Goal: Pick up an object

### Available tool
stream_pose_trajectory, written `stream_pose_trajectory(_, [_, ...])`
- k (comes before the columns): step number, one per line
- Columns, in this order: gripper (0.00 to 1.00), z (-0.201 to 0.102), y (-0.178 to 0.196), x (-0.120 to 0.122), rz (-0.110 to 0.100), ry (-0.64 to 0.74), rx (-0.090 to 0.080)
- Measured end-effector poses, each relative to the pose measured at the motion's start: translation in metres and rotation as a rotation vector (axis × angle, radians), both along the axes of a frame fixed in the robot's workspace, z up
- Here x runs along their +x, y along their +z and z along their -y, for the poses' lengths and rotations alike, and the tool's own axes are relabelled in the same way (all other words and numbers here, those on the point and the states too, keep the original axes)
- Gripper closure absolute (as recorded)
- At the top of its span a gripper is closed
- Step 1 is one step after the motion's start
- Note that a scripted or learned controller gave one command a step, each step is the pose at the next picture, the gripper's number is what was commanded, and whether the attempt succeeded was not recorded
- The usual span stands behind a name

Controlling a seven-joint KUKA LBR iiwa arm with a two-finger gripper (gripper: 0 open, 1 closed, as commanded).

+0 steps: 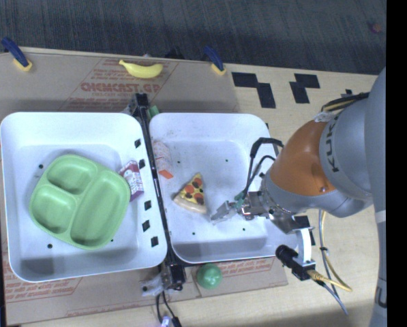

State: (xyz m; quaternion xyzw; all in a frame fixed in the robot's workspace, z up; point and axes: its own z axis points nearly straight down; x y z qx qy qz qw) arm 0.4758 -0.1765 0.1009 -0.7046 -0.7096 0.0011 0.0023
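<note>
A toy pizza slice (191, 193) lies on the floor of the right bin (210, 125), near its middle. My gripper (223, 211) hangs low just right of and below the slice, apart from it by a small gap. A small orange piece (165, 174) and a pale wrapped item (161, 152) lie near the right bin's left wall. In the left bin (19, 135) rest a green divided plate (79, 201) and a dark red packet (131, 175).
A yellow banana (141, 67) lies on the cardboard behind the bins. A green ball (208, 275) sits in front of the right bin. Blue clamps (16, 53) hold the cardboard's back edge. The arm's orange band (302, 165) overhangs the right bin's right wall.
</note>
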Motion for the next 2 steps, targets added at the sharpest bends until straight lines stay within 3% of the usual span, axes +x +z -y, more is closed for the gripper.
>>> stream_pose_trajectory(1, [0.00, -0.0177, -0.0094, 0.0869, 0.002, 0.000, -0.001])
stream_pose_trajectory(2, [1.00, -0.0179, 0.0006, 0.0870, 0.001, 0.003, -0.001])
